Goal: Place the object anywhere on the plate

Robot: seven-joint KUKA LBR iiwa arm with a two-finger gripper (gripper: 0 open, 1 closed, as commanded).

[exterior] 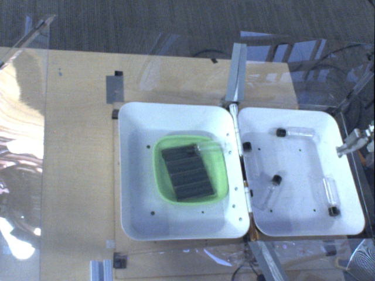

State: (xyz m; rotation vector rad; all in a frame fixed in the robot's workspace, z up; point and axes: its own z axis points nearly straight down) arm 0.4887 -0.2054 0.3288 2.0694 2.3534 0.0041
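A green plate [218, 183] sits in the left white bin [132, 174]. On it lies a dark ribbed rectangular block [187, 173], with a clear tube [208, 148] across the plate's upper right rim. In the right white bin [345, 227] lie clear vials with black caps: one near the back [295, 132], one in the middle [271, 190], one at the right front [330, 196]. A lone black cap [246, 146] rests by the bin's left wall. My gripper [354, 141] pokes in at the far right, above the right bin's right rim, apart from all the vials.
The bins stand side by side on a pale wooden bench [70, 157]. A grey metal bar [237, 75] rises behind the seam between them. Cables and frame parts [351, 92] crowd the back right corner.
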